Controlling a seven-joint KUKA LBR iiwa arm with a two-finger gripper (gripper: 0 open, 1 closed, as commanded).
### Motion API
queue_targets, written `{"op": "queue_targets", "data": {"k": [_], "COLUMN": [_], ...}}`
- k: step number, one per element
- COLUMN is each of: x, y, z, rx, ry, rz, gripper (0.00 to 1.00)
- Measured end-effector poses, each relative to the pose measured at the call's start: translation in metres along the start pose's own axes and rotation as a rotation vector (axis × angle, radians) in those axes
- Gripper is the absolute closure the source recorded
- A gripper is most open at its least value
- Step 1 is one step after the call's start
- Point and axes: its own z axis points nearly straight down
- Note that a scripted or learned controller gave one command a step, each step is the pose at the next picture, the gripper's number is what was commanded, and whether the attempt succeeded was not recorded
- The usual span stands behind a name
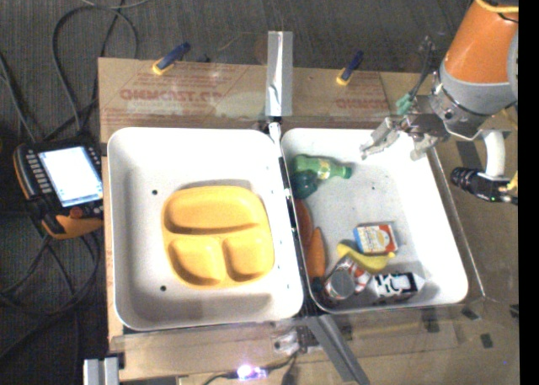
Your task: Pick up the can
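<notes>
Starting on the left, the left white bin (126, 206) holds a yellow plastic tray with three compartments (219, 234), nothing to do with the job. In the right white bin (446, 232), a green plastic bottle (318, 173) lies on its side near the top left corner, and a long orange carrot-like thing (313, 248) runs along the left wall. The shiny metal can (341, 282) is down in the near left corner, tipped over, touching a yellow banana-shaped toy (362, 257) and a black and white packet (394, 285). A small red and white carton (376, 238) sits just above them.

The tool (396, 135) hovers over the bin's far right edge, fingers spread apart, holding nothing, well apart from the can.

Honestly the risk I see is the clutter: coming down there could clip the banana or packet, or the fingers hit the bin wall. A round can on its side could also roll or squirt out of a squeeze.
</notes>
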Motion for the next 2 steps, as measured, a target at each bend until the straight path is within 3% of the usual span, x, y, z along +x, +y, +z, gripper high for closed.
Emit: {"op": "queue_targets", "data": {"k": [1,2], "x": [-0.049,-0.071], "y": [-0.012,0.064], "z": [0.170,0.183], "rx": [-0.001,-0.008], "ry": [0.000,-0.002], "rz": [-0.151,-0.111], "gripper": [0.00,0.00]}}
